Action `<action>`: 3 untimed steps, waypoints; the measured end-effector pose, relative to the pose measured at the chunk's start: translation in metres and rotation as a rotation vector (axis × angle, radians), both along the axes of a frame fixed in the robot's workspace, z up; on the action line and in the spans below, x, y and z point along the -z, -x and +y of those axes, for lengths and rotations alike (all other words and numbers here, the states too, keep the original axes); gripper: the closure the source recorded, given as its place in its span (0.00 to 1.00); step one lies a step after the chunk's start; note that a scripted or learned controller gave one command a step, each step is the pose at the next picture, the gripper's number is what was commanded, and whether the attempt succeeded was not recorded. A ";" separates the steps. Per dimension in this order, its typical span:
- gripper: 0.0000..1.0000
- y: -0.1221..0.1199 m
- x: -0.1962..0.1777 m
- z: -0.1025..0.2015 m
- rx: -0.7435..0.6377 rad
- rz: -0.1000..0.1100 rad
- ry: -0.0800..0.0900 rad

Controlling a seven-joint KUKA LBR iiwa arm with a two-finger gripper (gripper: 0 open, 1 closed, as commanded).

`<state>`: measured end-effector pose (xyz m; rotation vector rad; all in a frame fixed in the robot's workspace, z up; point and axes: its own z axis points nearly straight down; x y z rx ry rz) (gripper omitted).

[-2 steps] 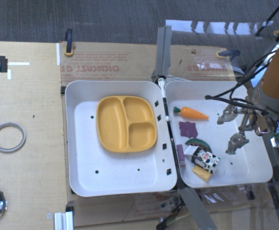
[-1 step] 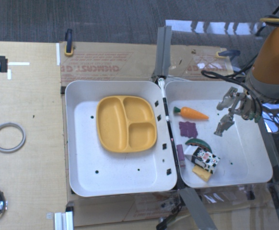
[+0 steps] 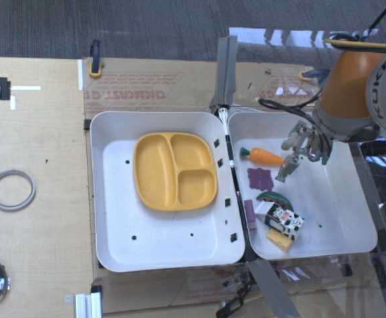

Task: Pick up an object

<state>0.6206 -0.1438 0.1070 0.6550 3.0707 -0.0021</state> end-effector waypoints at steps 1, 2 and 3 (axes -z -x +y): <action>0.00 -0.023 0.014 0.030 0.246 -0.002 0.000; 1.00 -0.024 0.004 0.030 0.243 -0.006 0.002; 1.00 -0.029 -0.086 0.097 0.268 -0.003 -0.001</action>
